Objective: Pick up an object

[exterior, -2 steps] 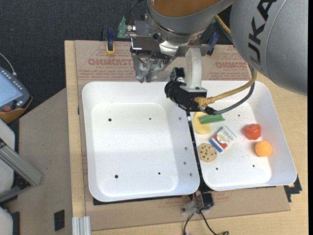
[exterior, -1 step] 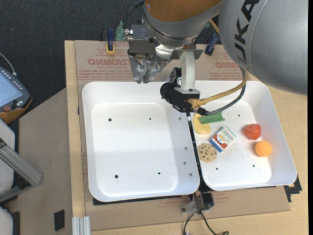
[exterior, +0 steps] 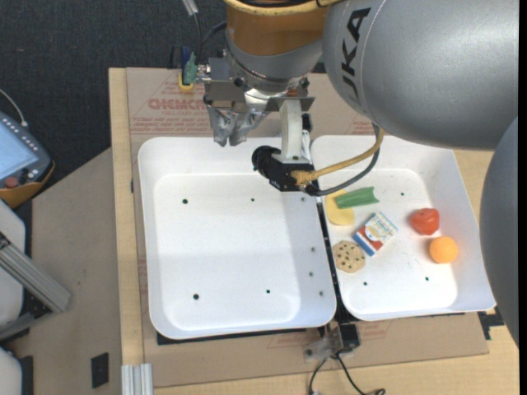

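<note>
Cookie (exterior: 350,257), small carton (exterior: 375,233), green piece (exterior: 356,197), red fruit (exterior: 425,220) and orange (exterior: 444,249) lie loose in right bin (exterior: 403,290), mostly spaced apart, likely leaving grasp room | gripper (exterior: 233,132) hangs over left bin (exterior: 230,245) rim at 12 o'clock, away from them | open or closed: cannot tell | nothing seen held | judged next: shift toward 4 o'clock

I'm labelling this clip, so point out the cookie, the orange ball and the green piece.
cookie (exterior: 349,257), camera view, centre of its top.
orange ball (exterior: 444,250), camera view, its middle.
green piece (exterior: 356,197), camera view, middle of its length.
</note>
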You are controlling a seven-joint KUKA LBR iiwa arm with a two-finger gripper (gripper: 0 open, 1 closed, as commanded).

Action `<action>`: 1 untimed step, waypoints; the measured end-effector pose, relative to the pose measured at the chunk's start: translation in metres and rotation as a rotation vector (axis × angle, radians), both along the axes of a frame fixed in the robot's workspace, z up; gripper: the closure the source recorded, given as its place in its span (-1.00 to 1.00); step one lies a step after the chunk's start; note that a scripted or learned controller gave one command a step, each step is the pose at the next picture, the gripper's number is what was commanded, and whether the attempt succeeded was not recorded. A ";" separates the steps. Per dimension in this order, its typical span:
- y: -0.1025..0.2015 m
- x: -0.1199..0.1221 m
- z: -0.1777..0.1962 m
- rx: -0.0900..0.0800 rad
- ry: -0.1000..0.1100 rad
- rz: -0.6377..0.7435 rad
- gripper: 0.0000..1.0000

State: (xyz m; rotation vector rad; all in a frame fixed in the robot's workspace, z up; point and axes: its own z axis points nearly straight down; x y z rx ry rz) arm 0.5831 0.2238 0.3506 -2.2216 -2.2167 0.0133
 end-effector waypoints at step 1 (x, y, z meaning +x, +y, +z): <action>-0.023 -0.036 0.048 0.005 -0.011 0.000 1.00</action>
